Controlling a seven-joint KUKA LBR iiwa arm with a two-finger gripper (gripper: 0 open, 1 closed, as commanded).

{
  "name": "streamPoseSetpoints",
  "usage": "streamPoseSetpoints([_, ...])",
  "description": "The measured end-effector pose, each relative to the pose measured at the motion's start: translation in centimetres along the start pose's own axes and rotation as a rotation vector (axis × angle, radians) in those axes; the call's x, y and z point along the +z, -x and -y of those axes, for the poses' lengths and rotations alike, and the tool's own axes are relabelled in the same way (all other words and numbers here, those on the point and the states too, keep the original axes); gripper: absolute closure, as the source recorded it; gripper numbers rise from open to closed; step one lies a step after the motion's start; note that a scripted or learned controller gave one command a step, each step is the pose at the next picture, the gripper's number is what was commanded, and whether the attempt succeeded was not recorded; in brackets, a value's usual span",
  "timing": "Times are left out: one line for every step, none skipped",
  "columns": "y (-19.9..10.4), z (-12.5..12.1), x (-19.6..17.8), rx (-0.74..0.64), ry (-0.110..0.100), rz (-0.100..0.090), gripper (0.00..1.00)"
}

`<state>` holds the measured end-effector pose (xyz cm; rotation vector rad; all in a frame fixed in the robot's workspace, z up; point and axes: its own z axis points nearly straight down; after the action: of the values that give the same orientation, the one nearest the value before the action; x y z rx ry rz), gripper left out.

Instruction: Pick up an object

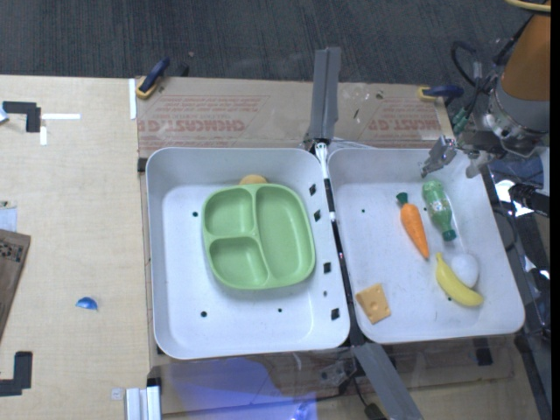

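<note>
In the right bin (385,234) lie an orange carrot (414,227), a green bottle (438,206), a yellow banana (458,284), a white ball (466,268) touching the banana, and a tan cheese block (374,304). My gripper (442,156) hangs over the bin's far right corner, just above and behind the green bottle. Its metal fingers (435,158) point down-left with nothing between them that I can make out. The arm's orange band (531,55) shows at the top right.
The left bin (175,261) holds a green three-compartment plate (259,234), with a small yellow-orange object (253,180) peeking out behind its far rim. A grey divider post (325,94) stands between the bins at the back. Cardboard lies behind the bins.
</note>
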<state>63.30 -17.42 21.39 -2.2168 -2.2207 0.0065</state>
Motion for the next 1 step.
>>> streamPoseSetpoints([-0.28, 1.73, 9.35, -0.178, 0.031, 0.008, 0.00])
